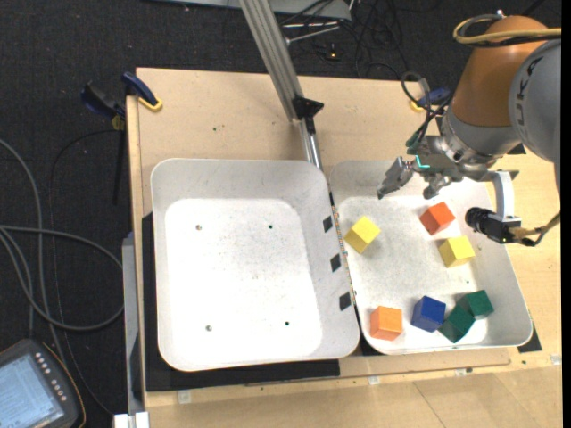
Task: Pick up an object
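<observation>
Hovering over the right bin (513, 315), end effector (413, 182) spread open and seemingly empty, though blurred. Nearest: red-orange cube (436, 218), just below and right; yellow cube (363, 234) below-left, farther.

Arm (513, 78) cropped at right edge

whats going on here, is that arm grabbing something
Nothing is grabbed yet. The grey and orange arm reaches in from the right, its pincer open above the far end of the right bin, holding nothing. The blocks all lie loose in that bin: an orange block nearest the pincer, two yellow ones, another orange, a blue and two green.
</observation>
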Action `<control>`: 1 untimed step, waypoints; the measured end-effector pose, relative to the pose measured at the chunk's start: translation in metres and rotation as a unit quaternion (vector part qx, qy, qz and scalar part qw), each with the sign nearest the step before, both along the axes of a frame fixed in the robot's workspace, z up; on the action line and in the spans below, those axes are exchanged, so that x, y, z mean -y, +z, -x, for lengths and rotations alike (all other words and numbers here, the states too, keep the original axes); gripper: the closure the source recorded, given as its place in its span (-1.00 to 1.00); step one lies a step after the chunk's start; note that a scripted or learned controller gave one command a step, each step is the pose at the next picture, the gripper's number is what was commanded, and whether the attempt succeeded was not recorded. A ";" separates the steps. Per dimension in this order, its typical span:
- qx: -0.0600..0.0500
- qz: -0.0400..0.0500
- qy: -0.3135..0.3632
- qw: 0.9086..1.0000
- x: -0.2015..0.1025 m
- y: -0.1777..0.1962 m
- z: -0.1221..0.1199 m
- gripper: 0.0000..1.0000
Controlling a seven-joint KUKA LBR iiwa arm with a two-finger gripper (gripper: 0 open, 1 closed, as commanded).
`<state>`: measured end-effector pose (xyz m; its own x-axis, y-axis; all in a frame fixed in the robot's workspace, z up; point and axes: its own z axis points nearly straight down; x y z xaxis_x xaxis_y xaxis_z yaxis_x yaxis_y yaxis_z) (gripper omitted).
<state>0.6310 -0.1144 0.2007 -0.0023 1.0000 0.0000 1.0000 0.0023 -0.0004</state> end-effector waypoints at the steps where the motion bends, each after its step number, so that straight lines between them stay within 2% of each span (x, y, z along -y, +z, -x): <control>1: -0.003 0.000 -0.001 1.000 -0.002 -0.060 0.009 -1.00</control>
